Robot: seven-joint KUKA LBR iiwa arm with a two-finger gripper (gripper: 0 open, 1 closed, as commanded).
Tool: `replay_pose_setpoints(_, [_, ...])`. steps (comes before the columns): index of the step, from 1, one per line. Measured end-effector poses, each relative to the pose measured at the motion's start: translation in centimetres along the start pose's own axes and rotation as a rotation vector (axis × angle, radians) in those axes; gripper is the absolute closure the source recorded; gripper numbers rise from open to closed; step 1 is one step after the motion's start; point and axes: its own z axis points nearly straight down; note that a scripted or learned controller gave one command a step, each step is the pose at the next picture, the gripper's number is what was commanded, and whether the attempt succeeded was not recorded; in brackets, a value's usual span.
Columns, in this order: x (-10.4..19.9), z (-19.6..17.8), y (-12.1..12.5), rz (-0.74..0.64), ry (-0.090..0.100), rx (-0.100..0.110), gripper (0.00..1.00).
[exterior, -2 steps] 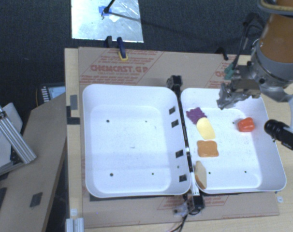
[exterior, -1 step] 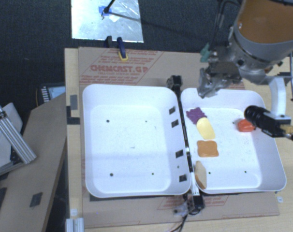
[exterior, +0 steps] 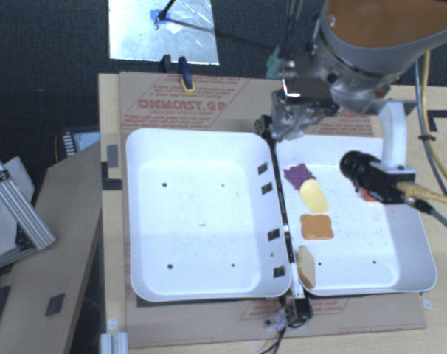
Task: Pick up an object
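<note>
— Over the right bin (exterior: 400, 271), what have we got?
— Four small pieces lined up along its left wall, just by the divide between the two bins. Farthest back, a purple piece (exterior: 299, 174); touching its near edge, a yellow oval piece (exterior: 313, 195); then an orange square piece (exterior: 317, 227); and nearest the camera, a tan piece (exterior: 306, 266) tucked against the wall.
— And the arm?
— Big grey arm with its orange band (exterior: 378, 6) coming in from the right, hanging above the bin's back edge. The gripper (exterior: 297, 120) sits over the back-left corner of that bin, behind the purple piece.
— Jaws open or closed?
— Can't tell from this angle; the wrist covers them.
— Anything else?
— A black part (exterior: 367, 174) with a cable over the bin's right half, a bit of red beside it. Left bin (exterior: 194, 220) sits alongside on the bench (exterior: 179, 102).
</note>
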Motion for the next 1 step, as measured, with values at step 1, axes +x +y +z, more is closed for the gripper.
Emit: replay_pose_setpoints(1, [5.88,-0.95,0.07,0.001,0.0,0.004,1.0])
